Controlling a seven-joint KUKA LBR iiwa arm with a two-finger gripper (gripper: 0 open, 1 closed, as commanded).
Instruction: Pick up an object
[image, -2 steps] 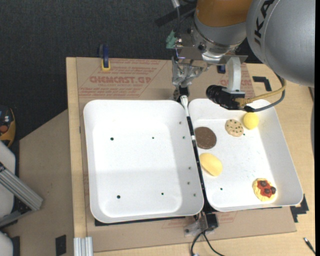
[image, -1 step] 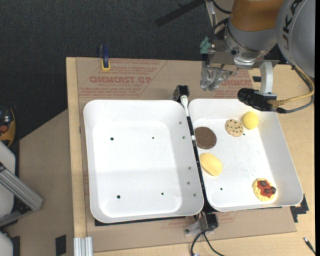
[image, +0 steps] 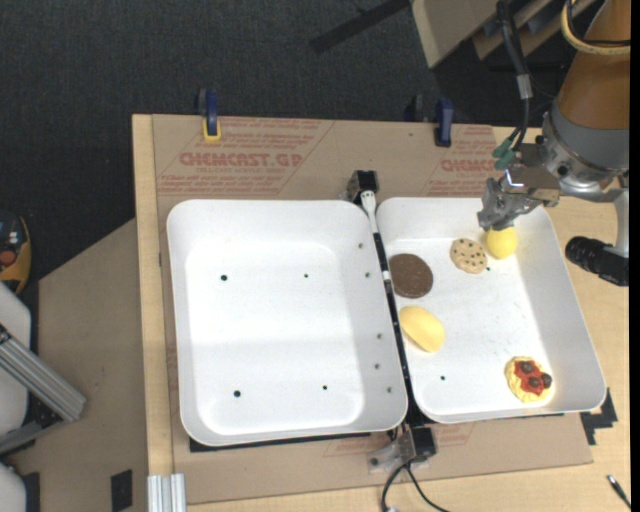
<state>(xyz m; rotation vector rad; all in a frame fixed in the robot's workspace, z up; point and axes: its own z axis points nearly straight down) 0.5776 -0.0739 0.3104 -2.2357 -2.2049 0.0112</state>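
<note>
This is a robotics lab bench: two white bins (image: 190, 300) sit on a cardboard sheet (image: 300, 150) (printed CHEMCAST) held by blue clamps (image: 209, 105), with aluminium framing (image: 40, 380), loose cables (image: 410, 480) and dark carpet (image: 100, 60) around it.

pincer (image: 497, 222) over yellow lump (image: 502, 243), right bin (image: 570, 300)

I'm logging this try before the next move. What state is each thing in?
Claw: down in the right bin, over the small yellow piece.
Small yellow piece: under the claw, beside the speckled cookie.
Brown cookie: flat, by the divider.
Lemon: lying loose.
Tart: flat, near corner.
</note>
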